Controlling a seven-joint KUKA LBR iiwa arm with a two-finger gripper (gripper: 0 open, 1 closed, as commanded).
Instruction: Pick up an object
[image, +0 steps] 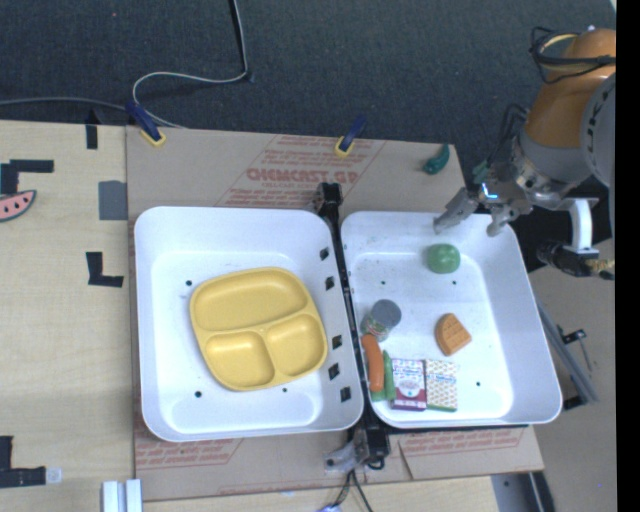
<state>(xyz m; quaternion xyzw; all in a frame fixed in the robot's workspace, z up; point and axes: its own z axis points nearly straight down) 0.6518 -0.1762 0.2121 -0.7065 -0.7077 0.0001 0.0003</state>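
The gripper (472, 212) hung over the right bin's (520, 300) far rim, its two metal fingers spread apart and clamped on nothing. Just below lay a smooth round green ball (442, 258). Nearer sat an orange bread-like wedge (452, 333), a grey can (380, 318), a carrot (372, 362) and flat printed cartons (424, 384). The left bin (160, 300) held a glossy yellow divided tray (258, 326).

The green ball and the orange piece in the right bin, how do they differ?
The green ball is round; the orange piece is wedge-like with flatter sides. The green ball lies toward the far side of the right bin, just below the gripper; the orange piece lies nearer the middle. Both rest free on the bin floor, apart from other items.
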